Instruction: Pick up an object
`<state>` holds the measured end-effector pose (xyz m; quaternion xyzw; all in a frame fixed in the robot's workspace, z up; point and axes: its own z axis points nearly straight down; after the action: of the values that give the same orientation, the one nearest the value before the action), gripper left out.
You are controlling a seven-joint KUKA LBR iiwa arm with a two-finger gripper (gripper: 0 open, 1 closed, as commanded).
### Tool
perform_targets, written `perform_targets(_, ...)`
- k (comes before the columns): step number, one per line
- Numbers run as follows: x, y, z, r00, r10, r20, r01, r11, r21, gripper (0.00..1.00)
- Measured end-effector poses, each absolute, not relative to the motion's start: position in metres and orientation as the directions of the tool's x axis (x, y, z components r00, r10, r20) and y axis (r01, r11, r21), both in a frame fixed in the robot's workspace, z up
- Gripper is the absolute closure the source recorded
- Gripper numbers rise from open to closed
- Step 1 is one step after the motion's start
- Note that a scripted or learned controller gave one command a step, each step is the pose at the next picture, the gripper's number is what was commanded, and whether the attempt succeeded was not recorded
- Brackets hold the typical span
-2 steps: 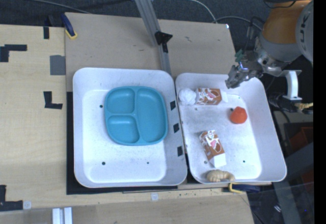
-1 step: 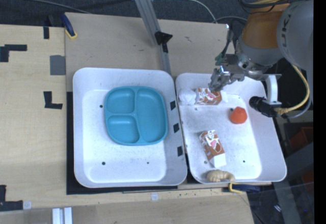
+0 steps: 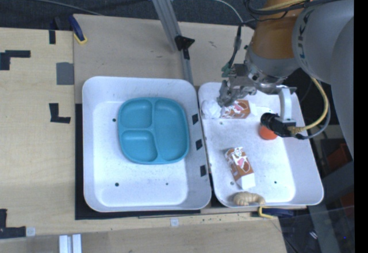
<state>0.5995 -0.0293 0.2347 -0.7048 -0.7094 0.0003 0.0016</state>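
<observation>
**Tool low over the far end of the right bin, beside a snack packet**

The grey arm (image 3: 322, 33), with its orange band (image 3: 282, 22) above the wrist, is reaching in from the right and hanging over the far end of the right bin (image 3: 299, 188). The tool (image 3: 229, 96) is pointing down at the bin's far left corner. Whether its tips are spread or pressed together, I cannot tell; dark wrist hardware and cables are covering them from this angle. Nothing is showing clearly between them.

Just under and beside the tool, a crumpled white item (image 3: 210, 110) is lying against the bin's left wall. Touching it on the right, a small orange-brown and white snack packet (image 3: 237, 110) is lying flat. Whether the tool is touching either one is not resolvable.

An orange-red round object (image 3: 267, 133) is sitting near the bin's right side, partly hidden by a black fitting on the arm. A second brown and white wrapped packet (image 3: 240, 167) is lying near the bin's middle, tilted. A small tan object (image 3: 247, 198) is resting against the near rim.

The left bin (image 3: 98, 148) is holding a teal divided plate (image 3: 153, 130), lying flat with three compartments. Both bins are sitting side by side on the bench (image 3: 34, 148).
</observation>
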Motion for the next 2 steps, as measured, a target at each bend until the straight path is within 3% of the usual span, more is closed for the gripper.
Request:
perform_targets(1,0.568,0.016,0.236,-0.006,1.0,0.002,1.0,0.006,-0.004,1.0)
perform_targets(2,0.55,0.056,0.233,-0.005,1.0,0.001,1.0,0.005,-0.004,1.0)
